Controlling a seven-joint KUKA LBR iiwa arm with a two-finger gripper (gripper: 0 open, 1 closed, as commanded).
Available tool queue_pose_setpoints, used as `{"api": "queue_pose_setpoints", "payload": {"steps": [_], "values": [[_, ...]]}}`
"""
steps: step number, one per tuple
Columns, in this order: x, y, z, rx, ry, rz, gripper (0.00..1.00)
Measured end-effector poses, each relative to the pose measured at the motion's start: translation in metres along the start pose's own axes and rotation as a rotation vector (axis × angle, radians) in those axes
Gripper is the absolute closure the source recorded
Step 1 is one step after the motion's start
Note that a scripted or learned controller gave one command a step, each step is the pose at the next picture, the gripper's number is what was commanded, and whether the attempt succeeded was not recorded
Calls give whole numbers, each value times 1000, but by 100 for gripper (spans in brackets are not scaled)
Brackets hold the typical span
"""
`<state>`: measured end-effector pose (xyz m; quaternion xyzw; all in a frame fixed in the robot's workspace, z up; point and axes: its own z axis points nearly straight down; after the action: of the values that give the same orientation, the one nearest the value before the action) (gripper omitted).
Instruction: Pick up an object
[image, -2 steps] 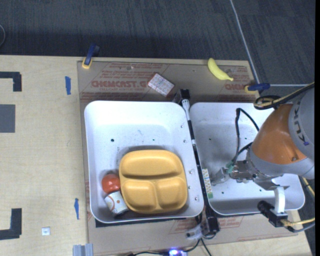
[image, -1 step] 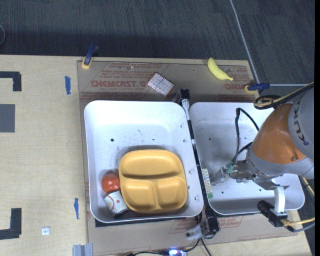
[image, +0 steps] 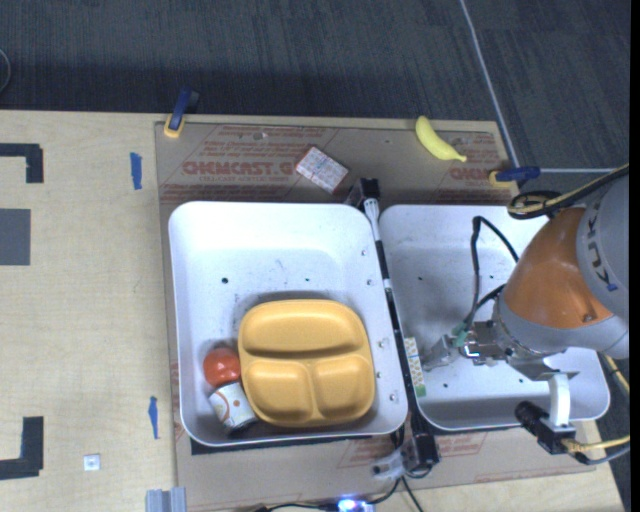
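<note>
Two bins share the bench. The left bin (image: 200, 300) holds the likely targets: a yellow sectioned tray (image: 305, 360), broad, shallow and smooth, and beside it a small orange-and-white object (image: 225, 385), partly tucked under the tray's edge. The gripper (image: 445, 348) sits low in the right bin (image: 440, 250), well apart from both; its opening cannot be told. It risks closing on nothing there.

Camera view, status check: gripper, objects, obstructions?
Gripper low in right white bin, nothing seen between fingers. Yellow compartment tray and orange-white toy lie in left white bin, untouched. Nothing blocking.
</note>
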<state>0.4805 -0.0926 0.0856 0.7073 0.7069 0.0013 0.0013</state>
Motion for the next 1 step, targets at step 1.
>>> {"api": "queue_pose_setpoints", "payload": {"steps": [1], "values": [[-1, 0, 0, 0, 1, -1, 0]]}}
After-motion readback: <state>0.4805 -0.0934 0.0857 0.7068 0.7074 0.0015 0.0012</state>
